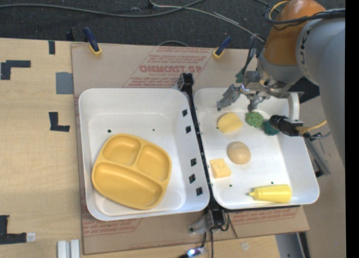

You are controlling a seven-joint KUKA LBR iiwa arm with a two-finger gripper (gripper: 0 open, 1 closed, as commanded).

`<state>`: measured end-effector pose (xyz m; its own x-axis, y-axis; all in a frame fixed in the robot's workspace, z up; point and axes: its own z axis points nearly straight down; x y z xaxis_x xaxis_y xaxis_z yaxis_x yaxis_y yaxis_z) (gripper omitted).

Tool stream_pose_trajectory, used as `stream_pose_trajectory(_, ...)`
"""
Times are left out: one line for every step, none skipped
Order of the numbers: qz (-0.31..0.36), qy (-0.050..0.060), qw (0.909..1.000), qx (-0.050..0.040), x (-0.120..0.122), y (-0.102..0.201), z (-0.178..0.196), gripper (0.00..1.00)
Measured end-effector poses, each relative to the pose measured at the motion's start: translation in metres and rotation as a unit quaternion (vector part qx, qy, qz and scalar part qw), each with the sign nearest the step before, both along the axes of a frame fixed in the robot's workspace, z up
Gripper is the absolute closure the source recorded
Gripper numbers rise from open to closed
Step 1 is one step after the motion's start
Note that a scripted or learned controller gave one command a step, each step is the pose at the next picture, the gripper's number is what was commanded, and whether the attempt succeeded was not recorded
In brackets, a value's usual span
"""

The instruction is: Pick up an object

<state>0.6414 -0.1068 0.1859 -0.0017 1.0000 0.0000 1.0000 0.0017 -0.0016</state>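
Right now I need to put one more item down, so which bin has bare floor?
Left bin: bare strip along its back and right, bordering the yellow divided plate. Right bin: bare right side between the mustard bottle and broccoli. Crowded near the hand, lemon, round bun, cheese.

The left white bin (90, 111) sits on a printed cardboard sheet (162, 66) laid over the wooden desk (28, 139). Two blue-and-yellow clamps (92, 42) (221, 46) pin the cardboard's far edge beyond that bin. Black cables (168, 5) trail farther back.
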Motion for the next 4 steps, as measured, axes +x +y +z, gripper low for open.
stream_pose_trajectory(0.000,0.002,1.0000,-0.0002,-0.004,0.009,-0.059,0.00)
stream_pose_trajectory(0.000,-0.002,1.0000,-0.0020,-0.003,0.009,-0.101,0.00)
stream_pose_trajectory(0.000,-0.005,1.0000,-0.0026,-0.001,0.009,-0.087,1.00)
stream_pose_trajectory(0.000,-0.002,1.0000,0.0000,0.004,0.007,-0.043,1.00)
